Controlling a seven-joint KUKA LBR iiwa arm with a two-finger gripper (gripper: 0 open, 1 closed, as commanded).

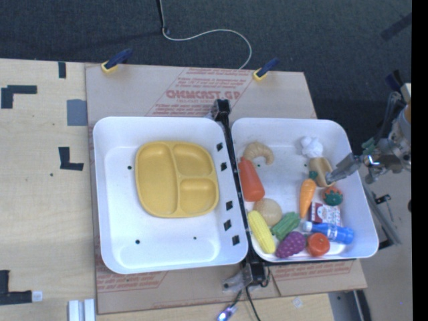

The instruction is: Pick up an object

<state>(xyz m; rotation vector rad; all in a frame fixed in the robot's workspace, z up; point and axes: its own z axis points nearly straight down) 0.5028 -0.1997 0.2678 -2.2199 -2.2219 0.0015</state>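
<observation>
My gripper [338, 170] hangs at the right bin's [334, 127] edge, beside the bun [319, 168]; can't tell its state.

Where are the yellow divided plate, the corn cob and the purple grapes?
yellow divided plate [175, 179], camera view, centre ridge.
corn cob [261, 231], camera view, mid-body.
purple grapes [291, 245], camera view, middle of bunch.

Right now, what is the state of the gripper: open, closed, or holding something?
Gripper: cannot be told; it is at the right bin's right edge.
</observation>
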